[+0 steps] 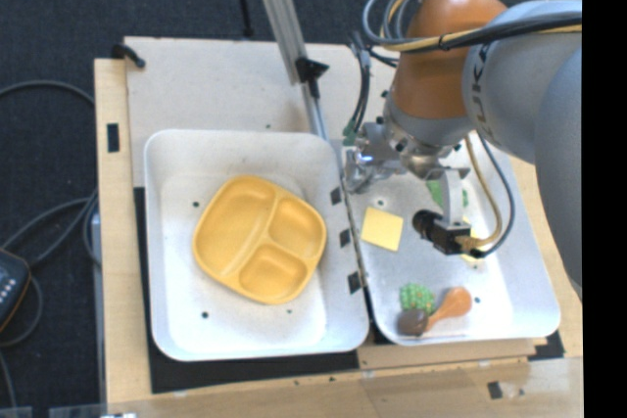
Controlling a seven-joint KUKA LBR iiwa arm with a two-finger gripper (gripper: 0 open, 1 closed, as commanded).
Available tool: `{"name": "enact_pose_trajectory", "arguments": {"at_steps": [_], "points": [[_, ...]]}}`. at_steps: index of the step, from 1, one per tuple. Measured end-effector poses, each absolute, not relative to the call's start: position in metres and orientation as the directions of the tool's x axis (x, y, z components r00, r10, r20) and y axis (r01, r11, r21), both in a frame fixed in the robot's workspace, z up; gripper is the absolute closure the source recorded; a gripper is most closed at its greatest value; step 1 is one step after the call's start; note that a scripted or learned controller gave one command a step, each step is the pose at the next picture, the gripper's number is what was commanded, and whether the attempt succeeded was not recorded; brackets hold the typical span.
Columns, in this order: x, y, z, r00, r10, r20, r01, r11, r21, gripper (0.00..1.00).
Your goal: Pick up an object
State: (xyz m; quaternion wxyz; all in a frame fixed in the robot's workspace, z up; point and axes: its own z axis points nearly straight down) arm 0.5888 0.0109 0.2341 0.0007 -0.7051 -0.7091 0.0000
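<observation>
**Arm hanging over the right bin, objects lying loose below**

While the arm is reaching in from the right, the nearest things in view are sitting at the near end of the right bin [529, 303]: a wooden spoon [436, 310] with a dark bowl and an orange-tan handle is lying with its bowl to the left, and a small green knobbly object [417, 295] is touching it just on the far side. Over in the left bin [167, 210], a yellow divided plate [260, 238] is lying flat and turned at an angle, taking up the middle of the bin floor. Farther into the right bin, a yellow square block [382, 229] is resting close to the wall that the two bins share. Just right of it, a black part with a yellow cable [443, 232] is hanging beneath the wrist. Farther still, the end effector [364, 166] is hovering over the far left corner of the right bin, above the block and apart from it; whether its fingers are spread or closed I cannot tell, and nothing is showing between them. Beyond it, the orange band [441, 54] is bulking over the far edge of the tabletop [196, 83], where a metal post [279, 5] is slanting away.
</observation>
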Motion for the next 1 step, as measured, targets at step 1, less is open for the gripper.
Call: {"name": "enact_pose_trajectory", "arguments": {"at_steps": [1], "points": [[0.5682,0.0681,0.2447,-0.009,1.000,0.003,1.000,0.009,0.001,1.00]]}}
